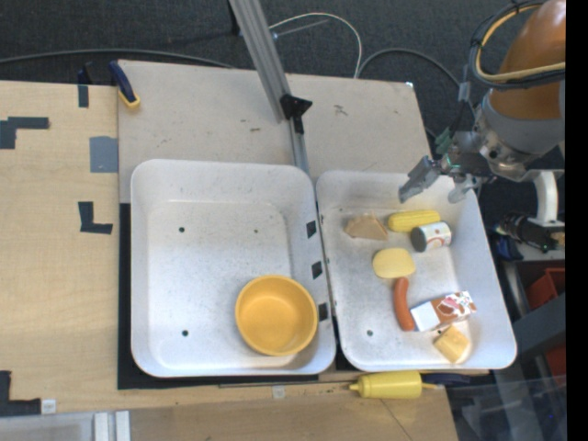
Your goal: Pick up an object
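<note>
This is a robotics lab. A pale wooden bench [55, 274] marked with dark tape patches carries two white bins [152, 186], the one at 3 o'clock filled with toy food [393, 264]. Loose cables [322, 21] cross dark carpet at 12 o'clock, beside an aluminium mounting rail [260, 39].

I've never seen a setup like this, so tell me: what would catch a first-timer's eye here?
Probably the yellow bowl, sitting by itself in the near right corner of the left bin. Next, the huddle of toy food in the right bin: a corn cob, a sausage and a cheese wedge. The arm's pincer hovers above that bin's far edge, holding nothing.
</note>
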